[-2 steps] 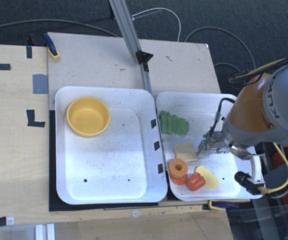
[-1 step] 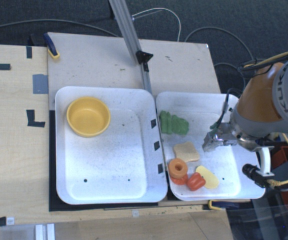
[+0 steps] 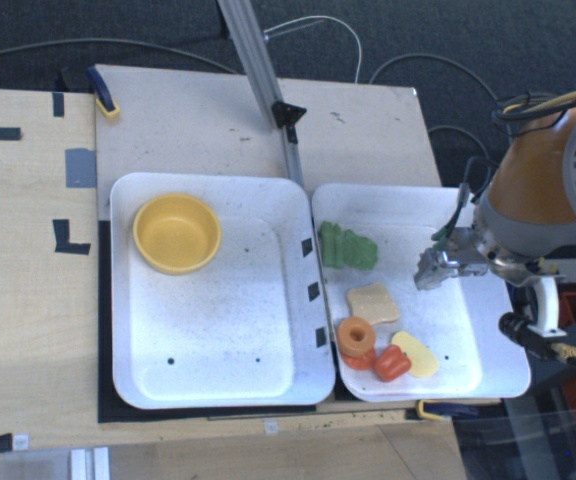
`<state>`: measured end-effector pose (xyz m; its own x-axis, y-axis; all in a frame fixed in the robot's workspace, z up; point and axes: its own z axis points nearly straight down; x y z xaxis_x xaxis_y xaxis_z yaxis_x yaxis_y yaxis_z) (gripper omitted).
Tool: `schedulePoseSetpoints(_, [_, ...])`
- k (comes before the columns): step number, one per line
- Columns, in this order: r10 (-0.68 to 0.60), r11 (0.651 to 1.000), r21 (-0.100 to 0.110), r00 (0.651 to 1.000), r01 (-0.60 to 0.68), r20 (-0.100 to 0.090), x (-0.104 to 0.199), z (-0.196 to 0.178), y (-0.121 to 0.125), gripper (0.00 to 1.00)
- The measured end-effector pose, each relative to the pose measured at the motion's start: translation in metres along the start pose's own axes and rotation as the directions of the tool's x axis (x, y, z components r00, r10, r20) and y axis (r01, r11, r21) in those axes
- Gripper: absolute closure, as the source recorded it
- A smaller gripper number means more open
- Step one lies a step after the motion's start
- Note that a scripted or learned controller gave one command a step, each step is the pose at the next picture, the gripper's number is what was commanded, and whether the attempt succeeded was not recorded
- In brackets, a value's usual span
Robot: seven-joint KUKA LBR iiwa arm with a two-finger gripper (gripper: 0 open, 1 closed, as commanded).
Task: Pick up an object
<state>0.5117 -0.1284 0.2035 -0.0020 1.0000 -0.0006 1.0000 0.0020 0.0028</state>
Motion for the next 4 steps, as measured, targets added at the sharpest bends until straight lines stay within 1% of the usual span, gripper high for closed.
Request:
schedulePoseSetpoints(1, [0.001,1.000,-0.001,1.000,-0.001,0.001,-0.005,-0.046,-0.005,1.00])
schedulePoseSetpoints(3, [-0.006,1.000,0.004,1.000,0.006,-0.002,0.108,-0.051,0.008,1.00])
schedulePoseSetpoints(4, [-0.005,1.000,0.008,1.000,0.005,-0.001,0.164,-0.034,0.008,1.00])
